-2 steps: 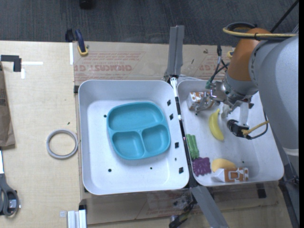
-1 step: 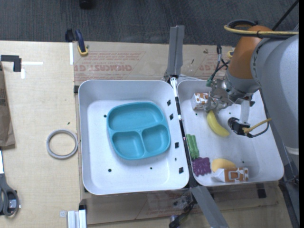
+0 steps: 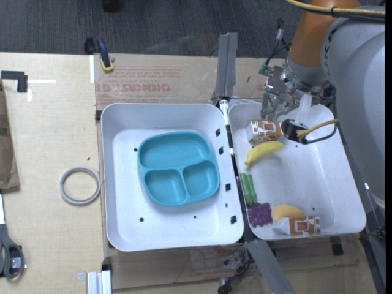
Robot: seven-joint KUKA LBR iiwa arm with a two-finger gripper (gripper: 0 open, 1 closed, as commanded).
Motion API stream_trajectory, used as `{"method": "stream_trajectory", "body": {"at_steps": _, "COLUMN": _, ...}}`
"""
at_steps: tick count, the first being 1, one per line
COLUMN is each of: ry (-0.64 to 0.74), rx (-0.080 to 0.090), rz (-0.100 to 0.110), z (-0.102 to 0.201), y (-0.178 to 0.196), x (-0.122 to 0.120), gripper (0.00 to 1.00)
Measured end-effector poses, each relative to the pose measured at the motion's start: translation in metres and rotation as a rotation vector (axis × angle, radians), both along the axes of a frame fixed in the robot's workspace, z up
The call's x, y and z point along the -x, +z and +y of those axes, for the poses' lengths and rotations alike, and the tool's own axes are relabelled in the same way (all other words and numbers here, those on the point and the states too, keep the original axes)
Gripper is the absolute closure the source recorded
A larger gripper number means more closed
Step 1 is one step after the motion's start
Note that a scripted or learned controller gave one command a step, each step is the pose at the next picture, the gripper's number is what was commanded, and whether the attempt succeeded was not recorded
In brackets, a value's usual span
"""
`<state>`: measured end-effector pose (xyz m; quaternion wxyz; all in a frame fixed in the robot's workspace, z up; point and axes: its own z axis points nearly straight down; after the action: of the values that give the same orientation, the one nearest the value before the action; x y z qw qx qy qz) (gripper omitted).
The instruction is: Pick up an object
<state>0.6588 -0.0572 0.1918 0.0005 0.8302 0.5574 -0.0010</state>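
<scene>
My gripper (image 3: 271, 110) hangs over the far left corner of the right bin (image 3: 343, 182), just above a small brown-and-white carton (image 3: 265, 130). A yellow banana (image 3: 263, 152) lies right in front of that carton. Along the bin's left wall lies a green vegetable (image 3: 247, 187), with a bunch of purple grapes (image 3: 260, 213) below it. A yellow-orange fruit (image 3: 286, 211) and a white carton with orange print (image 3: 298, 226) sit at the near edge. Nothing shows held in the gripper.
The left bin (image 3: 116, 182) holds a blue three-compartment plate (image 3: 179, 167). A grey divider post (image 3: 226, 66) stands between the bins at the back. A grey ring (image 3: 79, 185) lies on the bench to the left. A yellow cable (image 3: 318, 127) runs by the wrist.
</scene>
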Motion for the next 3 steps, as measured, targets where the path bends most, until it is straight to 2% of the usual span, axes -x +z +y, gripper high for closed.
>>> {"method": "stream_trajectory", "body": {"at_steps": 1, "ry": -0.196, "rx": -0.001, "rz": -0.024, "z": -0.034, "y": -0.069, "x": -0.007, "gripper": 1.0}}
{"method": "stream_trajectory", "body": {"at_steps": 2, "ry": 0.034, "rx": 0.0, "rz": -0.039, "z": -0.078, "y": -0.077, "x": -0.012, "gripper": 1.0}}
{"method": "stream_trajectory", "body": {"at_steps": 3, "ry": 0.202, "rx": 0.005, "rz": -0.012, "z": -0.13, "y": -0.067, "x": -0.003, "gripper": 1.0}}
